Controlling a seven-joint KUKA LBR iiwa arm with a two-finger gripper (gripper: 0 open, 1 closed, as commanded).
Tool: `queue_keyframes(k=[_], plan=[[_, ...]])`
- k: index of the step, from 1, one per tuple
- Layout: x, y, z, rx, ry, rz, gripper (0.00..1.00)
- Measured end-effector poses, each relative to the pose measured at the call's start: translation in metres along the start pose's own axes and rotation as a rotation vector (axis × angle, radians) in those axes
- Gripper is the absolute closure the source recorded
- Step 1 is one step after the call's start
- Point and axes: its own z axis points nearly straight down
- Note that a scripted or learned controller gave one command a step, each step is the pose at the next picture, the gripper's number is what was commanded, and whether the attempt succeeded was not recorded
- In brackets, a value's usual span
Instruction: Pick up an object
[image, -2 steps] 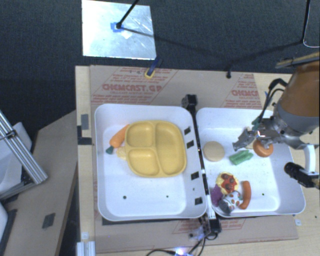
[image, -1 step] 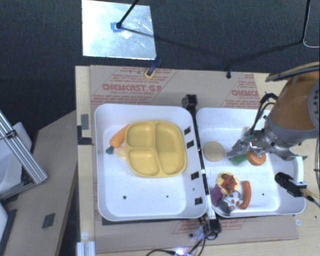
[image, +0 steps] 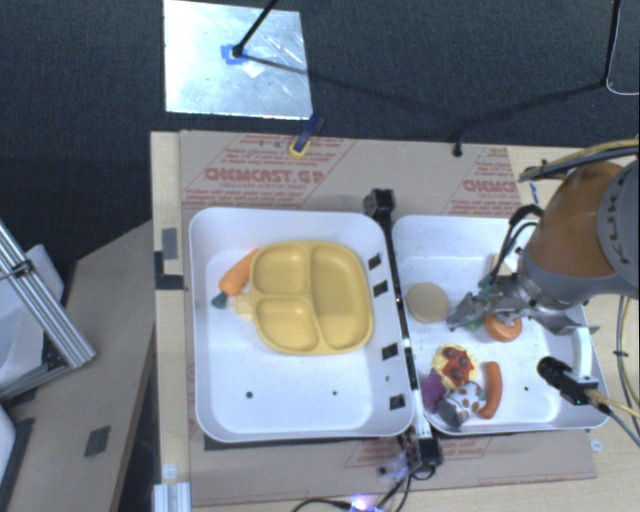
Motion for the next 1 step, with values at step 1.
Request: queue_keyframes(k=[1], plan=[[-0.0002, 0.0017, 0.0255, -0.008, -0.002, 0.0, 0.0]])
